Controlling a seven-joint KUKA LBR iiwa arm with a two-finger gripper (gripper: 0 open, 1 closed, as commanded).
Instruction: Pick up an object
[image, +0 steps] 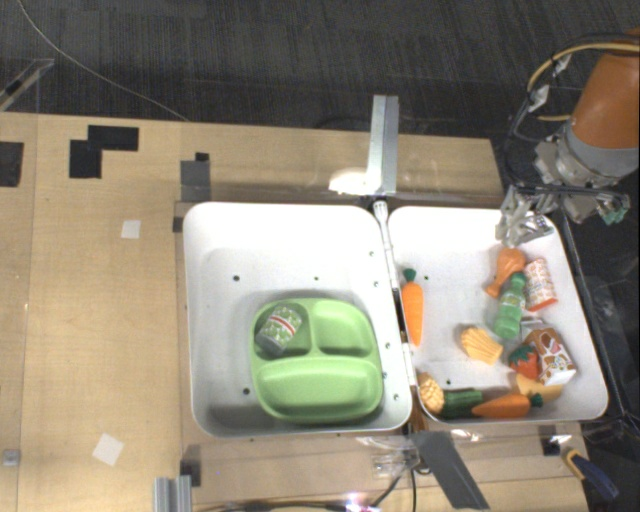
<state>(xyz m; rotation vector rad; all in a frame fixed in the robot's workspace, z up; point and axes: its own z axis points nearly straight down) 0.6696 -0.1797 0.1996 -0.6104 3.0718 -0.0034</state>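
Your jaws (522, 222) hang at the right bin's (450, 245) far right corner; whether they're open, you cannot tell. Just below them lies an orange toy (507, 268) beside a green bottle (510, 308), with bare floor leftward toward the carrot (411, 310).

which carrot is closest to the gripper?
The top-right carrot, just below the gripper. The others lie by the divider and along the bottom edge.
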